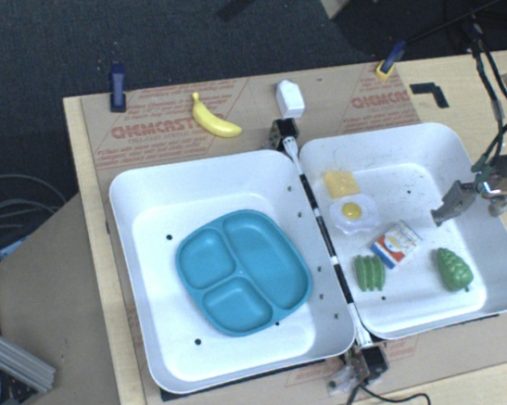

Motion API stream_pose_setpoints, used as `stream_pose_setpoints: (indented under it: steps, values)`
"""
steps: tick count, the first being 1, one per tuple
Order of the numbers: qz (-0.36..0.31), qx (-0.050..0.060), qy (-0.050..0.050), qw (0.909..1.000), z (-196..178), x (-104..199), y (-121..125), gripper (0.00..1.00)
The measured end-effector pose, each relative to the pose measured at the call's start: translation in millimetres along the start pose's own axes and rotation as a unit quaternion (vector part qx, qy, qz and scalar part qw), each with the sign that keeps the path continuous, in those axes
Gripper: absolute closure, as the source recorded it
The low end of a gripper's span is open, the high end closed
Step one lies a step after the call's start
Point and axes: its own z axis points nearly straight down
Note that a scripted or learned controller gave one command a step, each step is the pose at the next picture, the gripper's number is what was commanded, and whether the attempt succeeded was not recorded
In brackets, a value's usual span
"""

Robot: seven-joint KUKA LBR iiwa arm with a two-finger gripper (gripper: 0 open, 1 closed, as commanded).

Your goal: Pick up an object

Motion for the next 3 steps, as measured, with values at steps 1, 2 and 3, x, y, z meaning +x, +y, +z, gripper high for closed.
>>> stream_pose_setpoints:
  steps: [1,2,3]
  values:
    - [-0.001,0.002,0.003,1.0000,148.9,-51.1,14.8,0.00]
    - [0.000,0.001,0.001,1.0000,152.9,3.1,-12.7,0.00]
    - [0.001,0.000,0.000,1.0000,142.9,2.5,-12.4,1.00]
